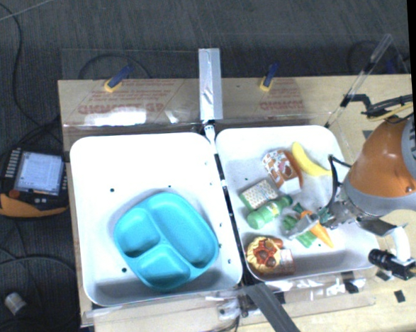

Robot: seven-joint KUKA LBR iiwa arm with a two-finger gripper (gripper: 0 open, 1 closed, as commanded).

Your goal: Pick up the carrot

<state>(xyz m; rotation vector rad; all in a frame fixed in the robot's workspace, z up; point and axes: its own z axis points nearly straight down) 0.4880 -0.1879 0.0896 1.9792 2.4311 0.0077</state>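
The carrot [321, 233] is a small orange toy with a green leafy end, lying in the right bin [342, 255] toward its front right. My gripper [330, 215] hangs just above and to the right of it, at the carrot's upper end, and looks close to it or touching it. The wrist with its orange band [382, 167] hides the gripper's upper part. The carrot lies on the bin floor.
The right bin also holds a banana [305, 158], a brown packet [280, 168], a grey box [258, 192], a green bottle [268, 213], green bits beside the carrot and a pizza toy [265, 253]. A blue divided plate [167, 235] lies in the left bin [94, 169].
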